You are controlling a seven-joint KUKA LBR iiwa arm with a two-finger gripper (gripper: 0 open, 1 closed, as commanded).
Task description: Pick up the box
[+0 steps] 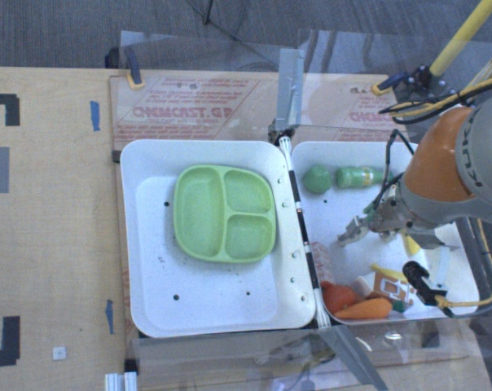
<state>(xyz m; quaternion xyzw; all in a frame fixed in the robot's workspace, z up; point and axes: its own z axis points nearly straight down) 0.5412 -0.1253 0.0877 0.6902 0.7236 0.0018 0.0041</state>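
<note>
A smooth, rounded-square pale green plastic plate (225,213) with three compartments lies in the left shallow white bin (148,292), with bare floor all round it. In the right shallow white bin (344,210), the metal hand (353,230) hangs low over open floor; whether it is open or closed cannot be told. The small orange-and-white cardboard box (388,286) lies near the front edge, beside an orange carrot (365,308). A green ball (317,178) and green cylinder (356,176) sit along the far wall.
</note>
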